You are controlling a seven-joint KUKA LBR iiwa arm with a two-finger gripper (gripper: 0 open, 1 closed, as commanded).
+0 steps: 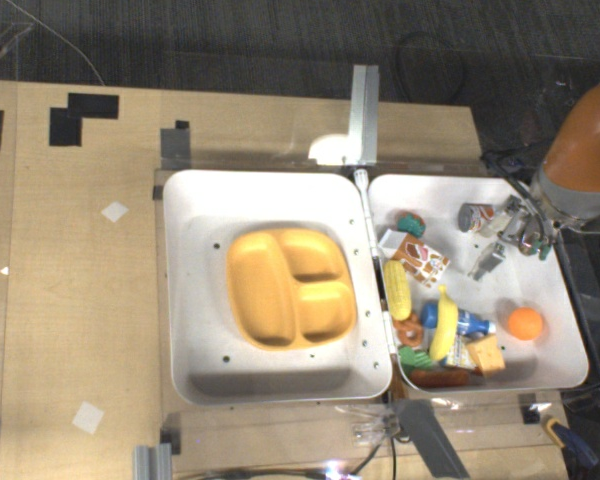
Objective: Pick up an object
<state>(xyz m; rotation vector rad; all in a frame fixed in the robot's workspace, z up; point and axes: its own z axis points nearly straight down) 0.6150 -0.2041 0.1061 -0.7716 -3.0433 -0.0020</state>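
Camera view: the KUKA arm (585,158) reaches in from the right over the right-hand bin (570,368), its gripper (492,248) low near the bin's upper middle. The fingers (487,260) stand apart with only white bin floor between them, holding nothing.

No one object is named as the target. The toys crowd the bin's left side and lower edge: a corn cob (397,290) against the dividing wall, a patterned carton (421,259) above it, a banana (442,326) lying over a blue bottle (462,322), and a cheese wedge (486,354) near the front wall. An orange ball (524,323) sits alone, below and to the right of the gripper.

The ball looks the cleanest pick, judged from the open floor around it: the fingers can straddle it without nudging a neighbour, though a round toy may roll unless the close is centred. The heap by the divider leaves little finger room, and the wall there could catch a fingertip.

The left bin (190,298) holds a yellow divided tray (290,286), with bare rim all round it.
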